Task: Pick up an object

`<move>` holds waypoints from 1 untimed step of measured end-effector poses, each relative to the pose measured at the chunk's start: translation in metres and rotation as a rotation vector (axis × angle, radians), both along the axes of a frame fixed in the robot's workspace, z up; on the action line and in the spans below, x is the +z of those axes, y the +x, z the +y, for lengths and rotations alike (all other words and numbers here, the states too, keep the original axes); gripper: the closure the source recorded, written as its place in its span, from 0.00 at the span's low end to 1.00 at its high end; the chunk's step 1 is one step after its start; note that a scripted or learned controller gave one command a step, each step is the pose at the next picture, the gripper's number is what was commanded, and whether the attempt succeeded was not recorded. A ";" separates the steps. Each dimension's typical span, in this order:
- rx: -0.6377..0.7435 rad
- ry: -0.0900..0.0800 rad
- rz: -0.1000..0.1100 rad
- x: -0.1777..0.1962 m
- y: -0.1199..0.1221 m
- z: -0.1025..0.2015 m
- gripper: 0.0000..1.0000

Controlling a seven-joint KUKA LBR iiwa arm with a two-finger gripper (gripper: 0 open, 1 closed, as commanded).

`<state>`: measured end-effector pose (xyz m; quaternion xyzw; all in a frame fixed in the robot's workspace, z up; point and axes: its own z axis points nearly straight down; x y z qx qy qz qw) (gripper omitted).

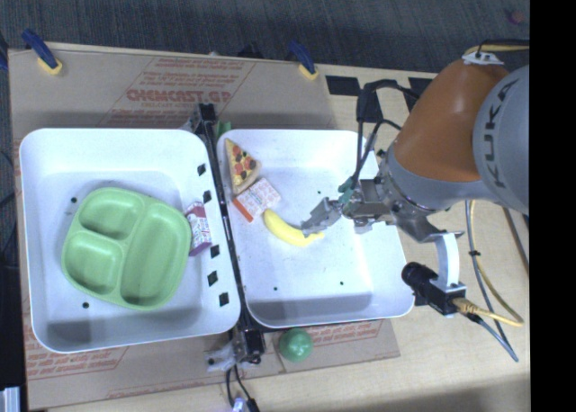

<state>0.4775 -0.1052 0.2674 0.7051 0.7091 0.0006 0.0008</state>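
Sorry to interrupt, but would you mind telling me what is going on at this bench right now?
The arm reaches in from the right over the right bin. Its tool is down at the banana, at that fruit's right end; a firm grip is not evident. A pizza slice and a small packet lie nearby. The left bin holds a green tray and a wrapper.

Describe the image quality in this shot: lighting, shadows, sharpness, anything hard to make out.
Camera view: even, soft lighting; the two shallow white bins look bright without harsh glare. The grey two-finger gripper casts only a faint shadow near the yellow banana. Focus is mildly soft overall; the gripper's fingers blur together, and print on the small pink packet is unreadable.
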 end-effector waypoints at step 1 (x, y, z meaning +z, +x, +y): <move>0.000 0.000 0.000 0.000 0.000 0.000 0.00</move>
